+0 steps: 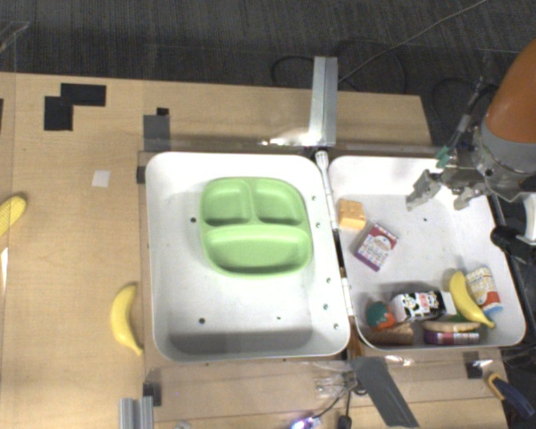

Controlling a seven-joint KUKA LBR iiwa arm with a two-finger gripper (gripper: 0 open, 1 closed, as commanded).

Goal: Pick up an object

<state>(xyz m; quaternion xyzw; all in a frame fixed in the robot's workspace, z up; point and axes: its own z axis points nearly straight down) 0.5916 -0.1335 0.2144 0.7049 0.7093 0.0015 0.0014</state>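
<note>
A: Objects for the pick sit mostly in the right bin. Banana lies near the front-right corner, long axis running back-left to front-right, curve bulging toward the bin's centre, one tip pointing to the back of the bin, the other toward the front-right corner.

B: What's touching it?

A: A small can w/ red and blue label just beside it on the right, leaning; a black-and-white carton to its left, lying on its side w/ long axis left-right. Below those, a dark bar-shaped item, also left-right along the front wall. A red and green thing sits at the carton's left end; can't tell what it is.

B: Rest of that bin?

A: Purple packet near the middle, tilted, corners pointing roughly diagonal. Yellow block by the left wall, well apart from the front cluster.

B: Pincer?

A: Pincer hangs over the back part of the right bin, fingers spread apart, nothing between them. Arm comes in from the right, orange band showing.

B: Left bin?

A: Left bin holds a green divided tray. On the desk, another banana upright-ish left of that bin, and a corn cob at the far left edge, slanted.
</note>
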